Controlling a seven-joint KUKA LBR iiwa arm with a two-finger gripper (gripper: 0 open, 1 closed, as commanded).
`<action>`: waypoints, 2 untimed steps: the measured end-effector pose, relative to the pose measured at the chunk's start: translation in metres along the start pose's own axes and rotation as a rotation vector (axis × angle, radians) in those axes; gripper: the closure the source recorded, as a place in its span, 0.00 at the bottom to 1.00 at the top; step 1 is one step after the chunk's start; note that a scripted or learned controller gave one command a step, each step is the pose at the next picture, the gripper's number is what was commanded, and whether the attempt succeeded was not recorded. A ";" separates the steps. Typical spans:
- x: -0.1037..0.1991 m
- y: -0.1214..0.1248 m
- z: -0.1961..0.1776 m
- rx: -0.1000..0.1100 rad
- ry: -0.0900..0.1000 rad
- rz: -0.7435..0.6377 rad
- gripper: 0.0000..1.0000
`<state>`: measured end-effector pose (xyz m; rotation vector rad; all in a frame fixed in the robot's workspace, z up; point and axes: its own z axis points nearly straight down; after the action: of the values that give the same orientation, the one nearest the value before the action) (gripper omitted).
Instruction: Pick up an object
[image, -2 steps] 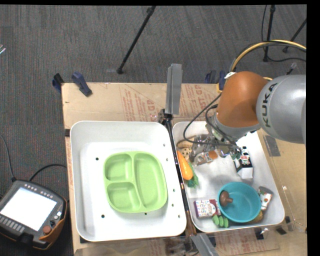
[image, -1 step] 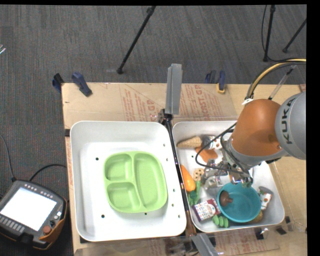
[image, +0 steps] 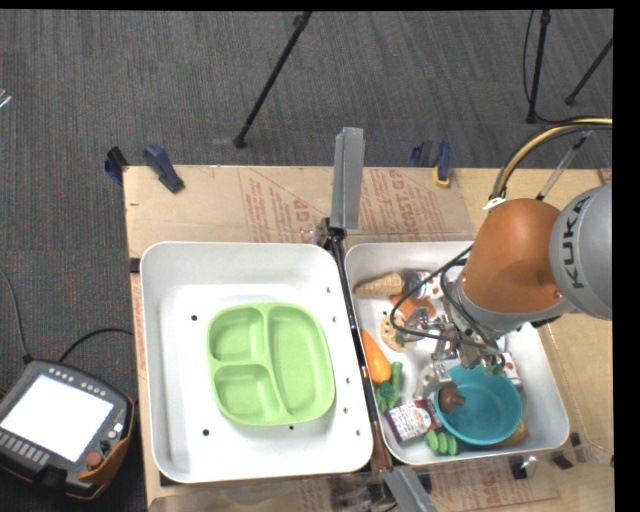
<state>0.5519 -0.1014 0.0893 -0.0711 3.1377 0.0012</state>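
The claw hangs low over the right bin, just at the upper left rim of the teal bowl, and from where I stand the wrist and its cables hide the tips, so I cannot tell how it is set or whether it touches anything. Nothing shows caught in it.

Right under it there is a small dark lump lying inside the bowl near that rim; it looks the likeliest target, though what it is I cannot make out. To do this well, I think the arm should come straight down centred on one item, close fully before it lifts, and rise slowly, since the bowl's curved wall could push a small thing aside.

Further out, the bin is crowded: an orange carrot along its left wall, a green vegetable just below it, a purple packet by the bowl's left edge, and a tan cone-shaped piece at the top. The left bin holds a green divided plate. Both bins sit on the table.
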 end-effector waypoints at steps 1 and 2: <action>-0.074 -0.011 0.000 0.000 0.000 0.034 0.00; -0.023 -0.032 -0.001 0.001 -0.001 0.035 0.00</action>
<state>0.5768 -0.1318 0.0900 -0.0169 3.1373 0.0004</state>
